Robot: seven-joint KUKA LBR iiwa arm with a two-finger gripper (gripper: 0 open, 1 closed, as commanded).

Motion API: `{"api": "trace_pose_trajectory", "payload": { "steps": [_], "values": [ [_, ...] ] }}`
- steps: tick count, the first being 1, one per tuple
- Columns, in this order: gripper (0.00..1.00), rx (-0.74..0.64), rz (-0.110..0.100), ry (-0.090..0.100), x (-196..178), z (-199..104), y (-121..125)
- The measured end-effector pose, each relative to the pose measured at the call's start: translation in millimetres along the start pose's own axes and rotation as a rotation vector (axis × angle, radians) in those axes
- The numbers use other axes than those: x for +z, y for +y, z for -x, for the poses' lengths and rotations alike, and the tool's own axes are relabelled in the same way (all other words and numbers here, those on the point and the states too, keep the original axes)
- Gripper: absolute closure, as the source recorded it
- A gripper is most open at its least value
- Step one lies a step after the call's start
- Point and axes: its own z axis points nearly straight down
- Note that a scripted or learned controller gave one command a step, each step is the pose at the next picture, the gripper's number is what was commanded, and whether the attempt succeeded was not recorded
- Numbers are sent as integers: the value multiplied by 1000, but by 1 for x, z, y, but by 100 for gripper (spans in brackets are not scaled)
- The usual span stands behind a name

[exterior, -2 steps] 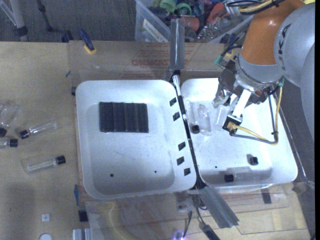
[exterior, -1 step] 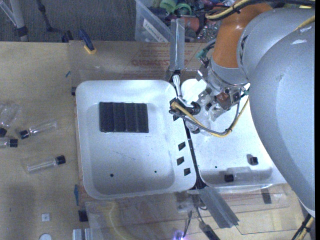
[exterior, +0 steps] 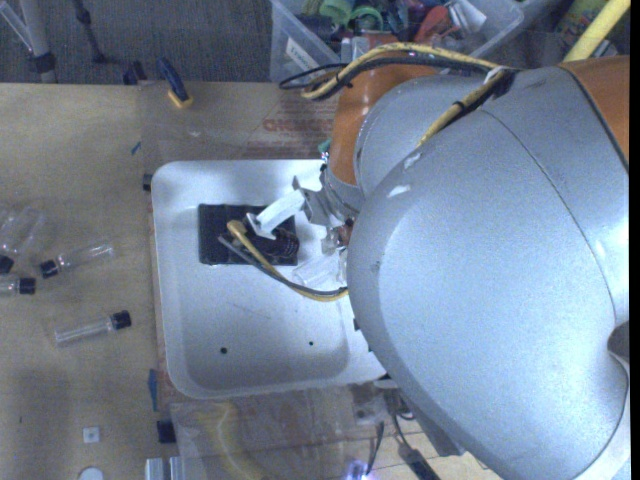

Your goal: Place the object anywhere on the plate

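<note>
A flat black rectangular thing (exterior: 218, 234) lies on the floor of the left white bin (exterior: 250, 358), in its far half. My gripper (exterior: 325, 251) hangs low over the bin just to the right of that black thing. The bulky grey arm (exterior: 500, 268) covers most of the gripper, along with the whole right side of the view. Something small and pale (exterior: 318, 268) shows beside the wrist, and I cannot tell what it is. No object is visible between the fingers.
Several clear vials with black caps (exterior: 92, 326) lie on the wooden bench left of the bin. A clear tub of colourful items (exterior: 390, 13) stands at the back. A blue clamp (exterior: 176, 90) sits near the bench's far edge. Two dark specks (exterior: 224, 349) mark the bin floor.
</note>
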Motion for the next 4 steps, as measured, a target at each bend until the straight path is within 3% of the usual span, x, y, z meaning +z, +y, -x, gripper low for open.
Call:
{"api": "trace_pose_trajectory", "payload": {
  "steps": [1, 2, 3, 4],
  "values": [
    [100, -286, 1, -1, -69, -50, -34],
    [100, 66, 0, 2, 6, -82, -69],
    [100, -383, -2, -5, 20, -78, -65],
    [100, -718, -1, -4, -13, -92, -70]
  ]
}}
